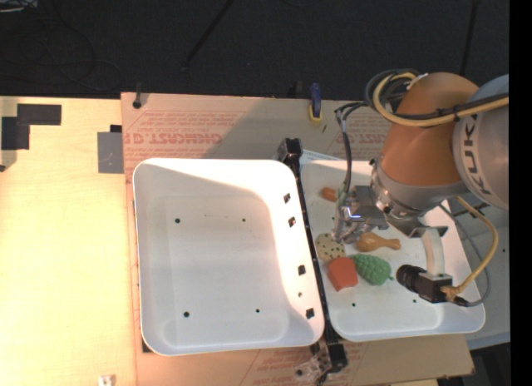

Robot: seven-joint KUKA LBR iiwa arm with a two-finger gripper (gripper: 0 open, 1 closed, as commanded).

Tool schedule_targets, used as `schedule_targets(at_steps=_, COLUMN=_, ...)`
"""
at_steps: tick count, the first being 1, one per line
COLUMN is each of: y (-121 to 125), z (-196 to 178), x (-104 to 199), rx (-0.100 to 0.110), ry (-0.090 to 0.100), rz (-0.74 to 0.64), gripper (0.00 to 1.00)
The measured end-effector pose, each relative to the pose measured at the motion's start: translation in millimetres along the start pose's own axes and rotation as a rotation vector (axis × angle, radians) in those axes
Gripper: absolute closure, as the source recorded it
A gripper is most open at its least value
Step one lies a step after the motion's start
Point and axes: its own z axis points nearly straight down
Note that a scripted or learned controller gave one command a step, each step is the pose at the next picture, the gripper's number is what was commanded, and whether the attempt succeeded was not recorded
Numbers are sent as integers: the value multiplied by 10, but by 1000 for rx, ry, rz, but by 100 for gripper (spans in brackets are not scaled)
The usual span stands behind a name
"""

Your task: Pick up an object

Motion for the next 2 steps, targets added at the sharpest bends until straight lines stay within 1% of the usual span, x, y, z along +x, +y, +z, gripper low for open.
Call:
schedule_targets(at_steps=1, y=-77, z=-1212, x=251, rx=-25, ry=1, rz=-3, gripper=100)
schedule_targets(at_steps=2, y=-115, z=-1677, x=823, rx=-20, ry=1, rz=-5, gripper=100)
